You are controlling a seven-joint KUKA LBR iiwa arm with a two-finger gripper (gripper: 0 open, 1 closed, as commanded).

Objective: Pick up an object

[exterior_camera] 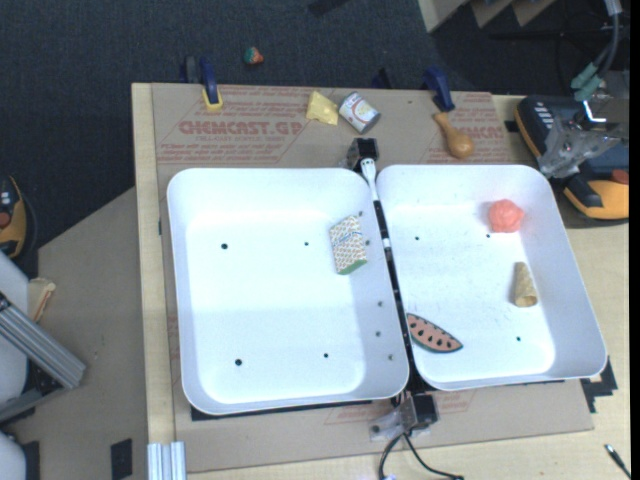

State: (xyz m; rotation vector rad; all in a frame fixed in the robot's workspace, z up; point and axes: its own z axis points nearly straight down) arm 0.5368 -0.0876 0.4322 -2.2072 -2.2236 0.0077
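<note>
The gripper's state could not be told, and nothing looked lifted yet. In the right white bin (478,368) lay a pink crumpled ball (505,215), a tan cone (524,284) and a watermelon-slice toy (433,334); a green-patterned block (348,244) lay in the left white bin (190,298), so the whole pick remained.

Left bin (200,298): small packet (348,243) at 2 o'clock, near the inner wall.
Right bin (560,328): ball (505,215) at 1 o'clock; cone (524,284) at 3 o'clock; watermelon slice (433,334) at 7 o'clock.
</note>
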